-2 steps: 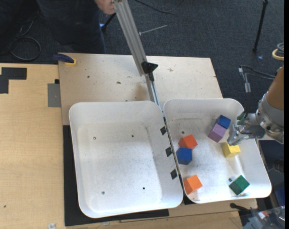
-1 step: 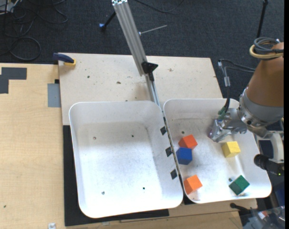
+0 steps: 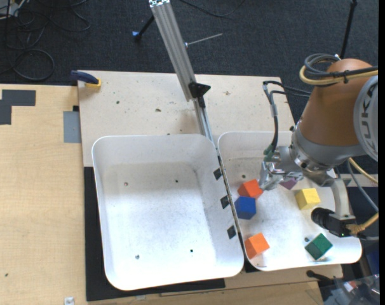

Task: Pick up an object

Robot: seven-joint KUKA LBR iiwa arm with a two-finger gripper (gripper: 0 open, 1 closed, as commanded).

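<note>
Reaching for a block

Our gripper (image 3: 270, 178) hangs just right of the red block (image 3: 249, 189); we cannot tell its grip. We should come down straight, clear of the blue block (image 3: 245, 207) below.

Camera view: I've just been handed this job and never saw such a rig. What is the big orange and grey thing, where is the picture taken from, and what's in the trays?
The picture comes from one fixed camera above the bench, looking down at a slant. The orange and grey bulk at the right is the robot arm; its gripper hangs low over the right bin, just above an orange cube. I cannot tell whether it holds anything. That bin also has a blue cube touching the orange one, a second orange cube near the front, a yellow cube, a green cube, and something purplish partly hidden by the gripper. The left bin sits beside it.
</note>
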